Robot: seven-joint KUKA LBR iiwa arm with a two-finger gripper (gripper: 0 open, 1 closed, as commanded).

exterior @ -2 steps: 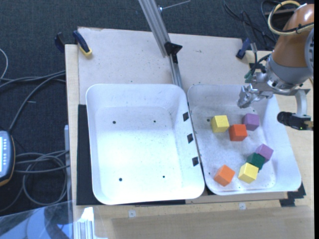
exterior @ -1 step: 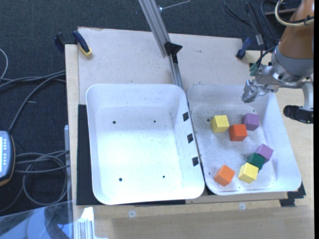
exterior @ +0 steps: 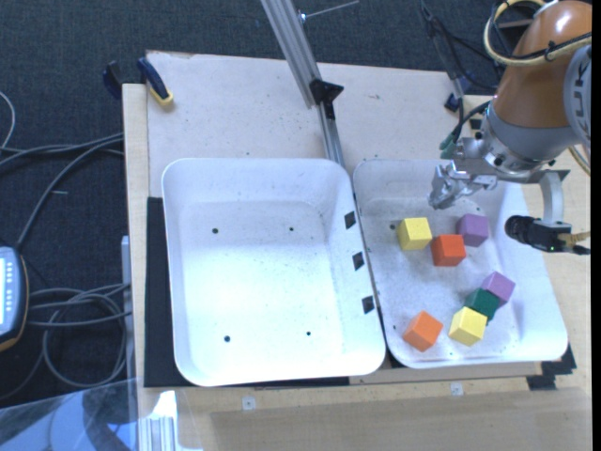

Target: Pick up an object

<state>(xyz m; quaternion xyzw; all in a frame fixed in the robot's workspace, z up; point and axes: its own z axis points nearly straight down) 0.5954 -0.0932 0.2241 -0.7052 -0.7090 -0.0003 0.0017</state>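
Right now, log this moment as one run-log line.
stage: approach | two-finger gripper: above right white bin, far end | nearest: yellow cube | held: nothing seen

You see seven small blocks lying in the right bin. A yellow block, red block and purple block sit near its top. Another purple block, a green block, a second yellow block and an orange block lie lower.

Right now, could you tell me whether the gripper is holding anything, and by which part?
Nothing is held: the gripper hangs above the right bin, apart from the blocks.
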